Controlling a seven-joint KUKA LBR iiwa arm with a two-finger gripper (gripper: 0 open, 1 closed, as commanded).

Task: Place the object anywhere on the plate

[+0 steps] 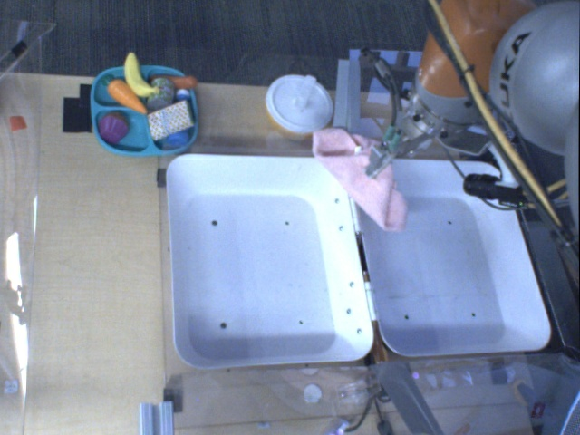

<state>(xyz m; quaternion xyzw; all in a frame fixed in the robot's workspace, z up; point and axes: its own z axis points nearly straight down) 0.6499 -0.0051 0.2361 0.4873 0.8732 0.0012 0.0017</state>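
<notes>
A pink cloth (373, 191) hangs over the far end of the seam between the two white bins, one corner trailing toward the back rim. My gripper (381, 157) reaches in from the right, and its fingers are shut on the cloth's upper fold. The blue divided plate (136, 150) sits on the bench at the far left, well away from the gripper. It holds a toy banana (136, 76), a carrot (125, 95), a purple piece (113, 127) and a speckled sponge-like block (171, 119).
A white lidded bowl (299, 104) stands on the bench behind the left bin (263, 261). The right bin (462, 279) lies under the arm. The arm's cables (494, 184) hang over the right bin's far corner. A clear panel edges the bench's left side.
</notes>
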